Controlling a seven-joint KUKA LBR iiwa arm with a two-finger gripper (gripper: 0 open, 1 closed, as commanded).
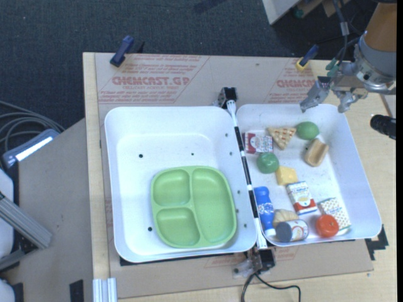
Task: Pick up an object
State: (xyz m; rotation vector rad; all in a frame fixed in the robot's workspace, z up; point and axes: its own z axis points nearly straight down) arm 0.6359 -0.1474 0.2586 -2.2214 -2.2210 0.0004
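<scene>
- I see the gripper (pixel 328 101) hanging over the far edge of the right bin (pixel 359 187), its two fingers spread apart with nothing between them.
- The arm (pixel 381 36) comes in from the upper right corner, grey at the wrist with an orange band above it.
- Nearest the open fingers lies a green lime (pixel 307 130), just beside a waffle wedge (pixel 281 136) and a tan bread roll (pixel 316 151).
- Further toward me in that bin I make out a red and white carton (pixel 258 143), a green ball (pixel 267 163), a yellow block (pixel 287 175), a second red and white box (pixel 303 198), a blue bottle (pixel 262 202), a can lying on its side (pixel 291 230), an orange fruit (pixel 327 226) and a checkered packet (pixel 335 211).
- The left bin (pixel 135 168) holds a green divided plate (pixel 193 206), lying flat near its front.
- Both bins sit side by side, touching, on a brown board (pixel 164 77).
</scene>
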